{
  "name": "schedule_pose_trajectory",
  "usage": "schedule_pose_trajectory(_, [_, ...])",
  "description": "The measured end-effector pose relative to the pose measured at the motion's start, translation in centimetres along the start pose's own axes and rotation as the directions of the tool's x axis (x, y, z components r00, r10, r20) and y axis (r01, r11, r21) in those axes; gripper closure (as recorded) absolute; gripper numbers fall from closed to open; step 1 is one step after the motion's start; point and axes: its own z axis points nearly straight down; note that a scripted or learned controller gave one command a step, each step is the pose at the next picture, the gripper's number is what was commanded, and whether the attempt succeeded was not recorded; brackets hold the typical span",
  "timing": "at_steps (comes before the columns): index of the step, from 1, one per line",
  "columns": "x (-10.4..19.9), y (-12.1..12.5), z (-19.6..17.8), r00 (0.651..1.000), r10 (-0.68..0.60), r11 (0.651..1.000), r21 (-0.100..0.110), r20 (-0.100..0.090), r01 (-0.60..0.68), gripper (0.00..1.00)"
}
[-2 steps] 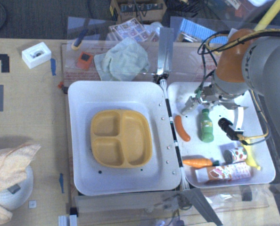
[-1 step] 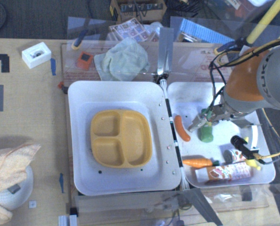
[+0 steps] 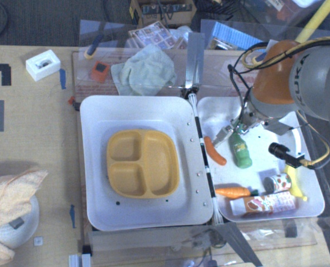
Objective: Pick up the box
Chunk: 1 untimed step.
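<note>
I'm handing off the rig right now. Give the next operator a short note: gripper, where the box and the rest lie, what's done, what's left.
Gripper: low in the right bin, beside the top of the green bottle; nothing seen held.
Box: lying flat along the right bin's near edge, far from the gripper, untouched.
Around it: carrot at its left end, small can and banana just behind it. Orange sausage lies left of the bottle.
Left bin: yellow divided tray.
Done: nothing yet.
Left: move to the box, grasp, lift.
</note>
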Motion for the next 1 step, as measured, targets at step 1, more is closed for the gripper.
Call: schedule_pose_trajectory(1, [-0.32, 0.06, -1.0, 1.0, 0.004, 1.0, -0.006, 0.004, -0.004, 1.0])
